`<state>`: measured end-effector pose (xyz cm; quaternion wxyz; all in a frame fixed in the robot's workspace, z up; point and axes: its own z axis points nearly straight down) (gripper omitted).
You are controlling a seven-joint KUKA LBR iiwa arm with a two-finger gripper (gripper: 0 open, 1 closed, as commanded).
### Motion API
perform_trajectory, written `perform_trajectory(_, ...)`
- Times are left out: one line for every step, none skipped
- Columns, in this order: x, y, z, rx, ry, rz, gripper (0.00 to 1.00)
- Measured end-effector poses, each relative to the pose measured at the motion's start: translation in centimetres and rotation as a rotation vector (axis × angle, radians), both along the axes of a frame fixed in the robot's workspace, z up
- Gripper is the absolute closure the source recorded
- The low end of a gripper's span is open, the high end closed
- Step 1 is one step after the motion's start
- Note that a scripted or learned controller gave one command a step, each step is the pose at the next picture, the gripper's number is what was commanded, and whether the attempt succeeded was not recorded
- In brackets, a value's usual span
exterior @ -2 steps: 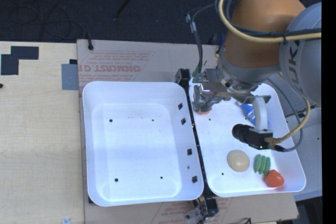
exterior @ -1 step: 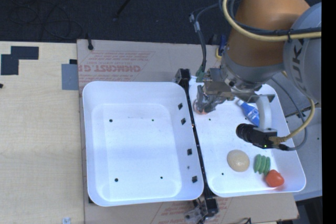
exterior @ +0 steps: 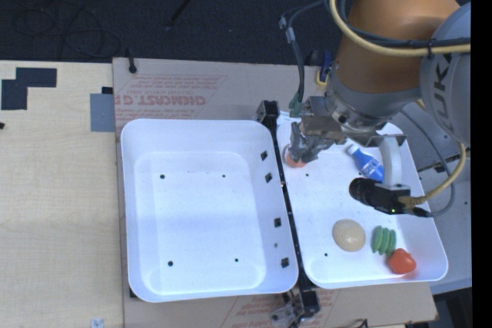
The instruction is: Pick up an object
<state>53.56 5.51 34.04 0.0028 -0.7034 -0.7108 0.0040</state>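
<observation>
Currently you have the arm [exterior: 392, 19] reaching in over the right bin [exterior: 323, 200], with the left bin [exterior: 127, 165] just beside it across the shared black divider. The gripper [exterior: 300, 150] sits low at the right bin's far-left corner, directly over a small salmon-pink object [exterior: 293, 159] that lies against the divider wall. The gripper body hides the contact, so you cannot tell whether it is set wide, narrow, or closed on the piece. Other candidates lie well apart from it: a cream round object [exterior: 349, 234] near the bin's front, a blue object [exterior: 366, 163] near the middle right, and a green object [exterior: 383, 240] and a red object [exterior: 401, 262] close together at the front-right corner. Judgement: the step in hand is the descent or grasp on the salmon-pink object, with no lift yet. The next move calls for a firm close and a straight vertical pull, and the nearby wall may block one side of the grasp.
</observation>
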Motion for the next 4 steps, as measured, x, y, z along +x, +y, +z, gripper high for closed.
perform_trajectory(0.0, 0.0, 0.9, -0.001, 0.004, 0.007, 1.0)
perform_trajectory(0.0, 0.0, 1.8, -0.002, 0.007, 0.016, 1.0)
perform_trajectory(0.0, 0.0, 2.7, -0.003, 0.01, 0.024, 1.0)
perform_trajectory(-1.0, 7.1, -5.4, 0.001, 0.002, -0.005, 1.0)
